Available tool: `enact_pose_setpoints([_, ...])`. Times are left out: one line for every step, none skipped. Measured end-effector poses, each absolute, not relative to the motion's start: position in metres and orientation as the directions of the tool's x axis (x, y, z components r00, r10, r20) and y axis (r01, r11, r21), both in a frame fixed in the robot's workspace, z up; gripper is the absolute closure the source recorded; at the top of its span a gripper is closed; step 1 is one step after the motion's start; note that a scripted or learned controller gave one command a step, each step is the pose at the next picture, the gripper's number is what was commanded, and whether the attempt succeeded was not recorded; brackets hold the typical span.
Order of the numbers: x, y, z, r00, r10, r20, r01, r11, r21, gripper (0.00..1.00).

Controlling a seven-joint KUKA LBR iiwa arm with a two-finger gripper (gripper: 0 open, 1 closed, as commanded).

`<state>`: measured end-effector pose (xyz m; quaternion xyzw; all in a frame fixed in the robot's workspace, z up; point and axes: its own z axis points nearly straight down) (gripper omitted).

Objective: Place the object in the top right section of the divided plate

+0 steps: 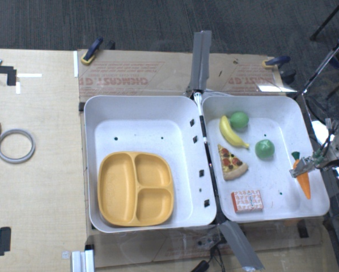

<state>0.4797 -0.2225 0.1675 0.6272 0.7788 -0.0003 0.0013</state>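
- From my feed, the divided plate [136,187] is yellow and sits in the front part of the left bin [96,129], with one long section on its left side and two smaller ones on its right.
- The plate's top right section has nothing in it that I can see.
- The right bin [283,205] carries the loose things: a banana [232,132], a green ball [238,119] just beside the banana's upper end, and a second green ball [265,148] further right.
- A toy pizza slice [232,162] lies below the banana, and a small red box [247,200] lies near the bin's front edge.
- A toy carrot [304,183] rests against the right wall of that bin.
- The gripper [310,163] is at the far right, low over the carrot's top end; I cannot tell how it is set or whether it touches the carrot.
- On the table to the left lie a roll of tape [15,145] and some paper.
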Motion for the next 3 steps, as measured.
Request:
enact_pose_setpoints([0.481,-0.223,0.176,-0.213,0.977,-0.004,0.977,0.213,0.002,1.0])
enact_pose_setpoints([0.482,-0.223,0.185,-0.214,0.977,-0.005,0.977,0.214,0.003,1.0])
enact_pose_setpoints([0.484,-0.223,0.194,-0.216,0.976,-0.007,0.976,0.216,0.005,1.0])
